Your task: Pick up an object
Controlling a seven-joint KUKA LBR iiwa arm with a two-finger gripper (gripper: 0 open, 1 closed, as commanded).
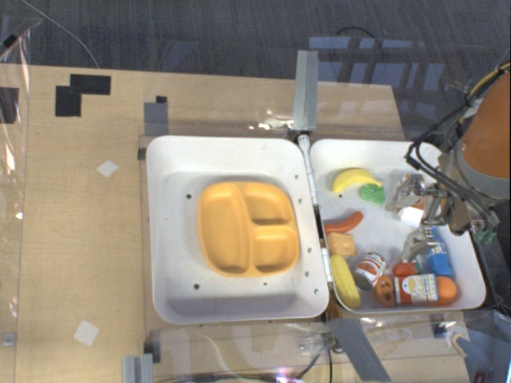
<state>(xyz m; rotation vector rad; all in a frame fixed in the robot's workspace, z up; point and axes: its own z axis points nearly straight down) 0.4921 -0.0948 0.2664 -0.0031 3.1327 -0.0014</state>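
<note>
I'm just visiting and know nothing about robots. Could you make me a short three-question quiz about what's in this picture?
1. True or false: the yellow tray lies in the left bin.
2. Which bin is the gripper above: A) left, B) right?
3. Fill in: the banana touches a ____ toy.

Key: 1 true; 2 B; 3 green.

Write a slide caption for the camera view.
Pincer over the right bin of toy food; yellow tray in the left bin.
</note>
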